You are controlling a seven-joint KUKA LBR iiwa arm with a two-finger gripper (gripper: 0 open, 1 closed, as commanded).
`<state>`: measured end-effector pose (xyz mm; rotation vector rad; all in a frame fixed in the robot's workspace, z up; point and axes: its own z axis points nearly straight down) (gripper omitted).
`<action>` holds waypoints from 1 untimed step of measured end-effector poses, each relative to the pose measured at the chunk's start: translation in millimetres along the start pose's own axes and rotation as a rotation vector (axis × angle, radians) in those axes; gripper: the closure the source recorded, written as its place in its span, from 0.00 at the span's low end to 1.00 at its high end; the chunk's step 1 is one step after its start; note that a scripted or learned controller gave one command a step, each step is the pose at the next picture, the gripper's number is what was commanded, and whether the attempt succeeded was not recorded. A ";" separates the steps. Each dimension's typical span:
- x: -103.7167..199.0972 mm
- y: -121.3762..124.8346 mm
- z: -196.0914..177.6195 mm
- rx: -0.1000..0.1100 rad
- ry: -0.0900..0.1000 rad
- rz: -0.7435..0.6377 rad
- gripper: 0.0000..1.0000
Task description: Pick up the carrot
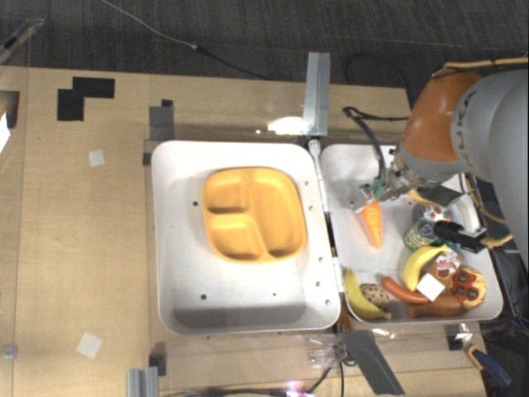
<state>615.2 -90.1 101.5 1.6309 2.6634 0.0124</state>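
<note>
Here, from the fixed camera above the bench, we see two shallow white bins side by side on the wooden bench (74, 246). The left bin (178, 304), at the centre of the frame, holds a yellow divided plate (250, 213) with three compartments, set slightly above the bin's middle. The right bin (343, 168) sits at the right of the frame, and its lower right part is crowded.

The carrot (374, 222) lies in the right bin, at about mid-height and left of that bin's centre, orange tip pointing toward the bottom of the frame, green top pointing up. The grey arm (488, 122), with its orange band (431, 126), fills the upper right of the frame, and its gripper (385, 186) is right at the carrot's green top. We cannot tell from this angle how the gripper is set, or whether it has the carrot.

Toward the lower right of the bin, we see a green can (419, 235), a yellow banana (421, 263), a red sausage-like piece (403, 291) and a second banana (357, 294) at the bin's lower left corner. A cable (366, 126) loops over the bin's upper edge.
</note>
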 end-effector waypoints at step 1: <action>14.8 72.9 -86.9 0.005 0.005 0.134 1.00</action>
